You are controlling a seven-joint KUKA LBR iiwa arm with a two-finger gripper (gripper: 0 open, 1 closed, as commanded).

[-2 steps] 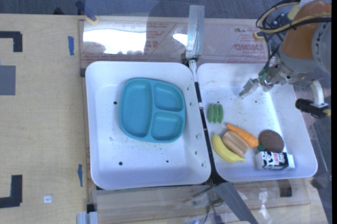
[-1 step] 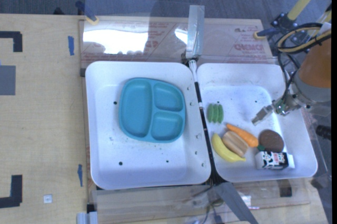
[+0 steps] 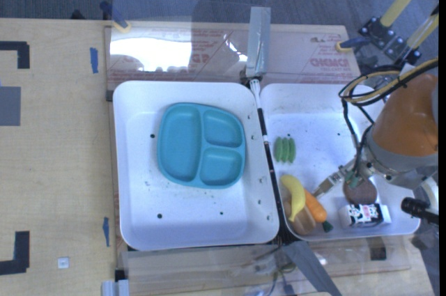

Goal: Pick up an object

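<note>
Camera view: brown object [image 3: 362, 191] under claw [image 3: 356, 180].

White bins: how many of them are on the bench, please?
2. The left bin holds a blue divided plate. The right bin holds the small toy items, and the arm is over it.

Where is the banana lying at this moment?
The banana lies in the right-hand bin, near its front left corner, against the orange carrot and just below the green pea pods.
</note>
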